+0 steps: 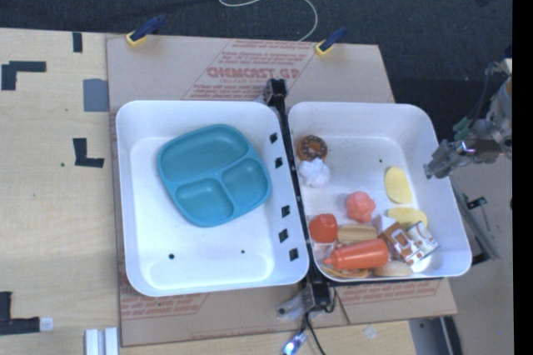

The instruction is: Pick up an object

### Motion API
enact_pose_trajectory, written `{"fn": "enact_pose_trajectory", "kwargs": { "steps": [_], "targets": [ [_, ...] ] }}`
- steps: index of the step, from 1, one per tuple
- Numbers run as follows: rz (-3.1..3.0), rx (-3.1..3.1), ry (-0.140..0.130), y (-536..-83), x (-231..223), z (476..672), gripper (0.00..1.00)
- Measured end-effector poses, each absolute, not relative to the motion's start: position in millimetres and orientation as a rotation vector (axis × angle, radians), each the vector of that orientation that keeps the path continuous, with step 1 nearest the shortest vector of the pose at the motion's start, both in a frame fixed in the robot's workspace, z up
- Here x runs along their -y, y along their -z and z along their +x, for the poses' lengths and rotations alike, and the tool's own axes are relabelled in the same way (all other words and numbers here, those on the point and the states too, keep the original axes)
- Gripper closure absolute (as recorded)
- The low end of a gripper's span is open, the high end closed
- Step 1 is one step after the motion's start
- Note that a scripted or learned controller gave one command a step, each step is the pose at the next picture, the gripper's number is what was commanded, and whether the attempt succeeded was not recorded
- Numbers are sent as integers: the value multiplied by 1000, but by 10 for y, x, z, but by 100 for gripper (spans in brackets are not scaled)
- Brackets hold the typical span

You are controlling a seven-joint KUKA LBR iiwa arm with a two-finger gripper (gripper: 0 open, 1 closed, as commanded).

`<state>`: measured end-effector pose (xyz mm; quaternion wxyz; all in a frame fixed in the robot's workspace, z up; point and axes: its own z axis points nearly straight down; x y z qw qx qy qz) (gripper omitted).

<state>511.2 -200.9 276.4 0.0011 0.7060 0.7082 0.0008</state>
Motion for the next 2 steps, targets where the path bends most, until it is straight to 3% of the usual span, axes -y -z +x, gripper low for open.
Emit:
{"fn": "enact_pose_trajectory", "kwargs": {
  "steps": [1,2],
  "targets": [
    [2220,-2225,5,-2277,2113,5569,100],
    [2225,-2218,2,-2652,2251,4902,100]
  ]
}}
